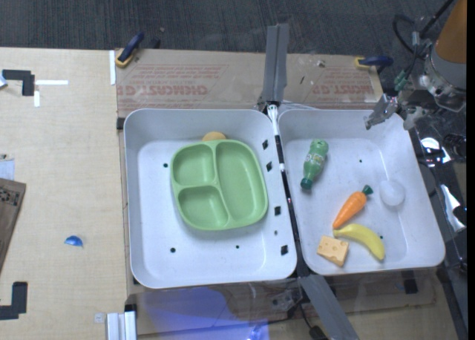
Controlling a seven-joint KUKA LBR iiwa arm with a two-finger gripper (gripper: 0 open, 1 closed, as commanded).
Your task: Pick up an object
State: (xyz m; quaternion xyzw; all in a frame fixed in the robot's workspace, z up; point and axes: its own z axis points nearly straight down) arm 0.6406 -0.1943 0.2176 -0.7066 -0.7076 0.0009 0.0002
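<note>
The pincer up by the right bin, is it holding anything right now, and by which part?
Nothing is held. The pincer hangs over the right bin's far rim with nothing between its fingers; the bottle, carrot and banana lie in that bin.

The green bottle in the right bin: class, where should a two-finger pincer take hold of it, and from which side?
Probably across the middle of the green bottle, coming straight down. It lies on its side, long axis running from upper right to lower left, so the fingers should close across its narrow width. The bare floor of the right bin around it leaves room for both fingers; the carrot lies well apart.
</note>
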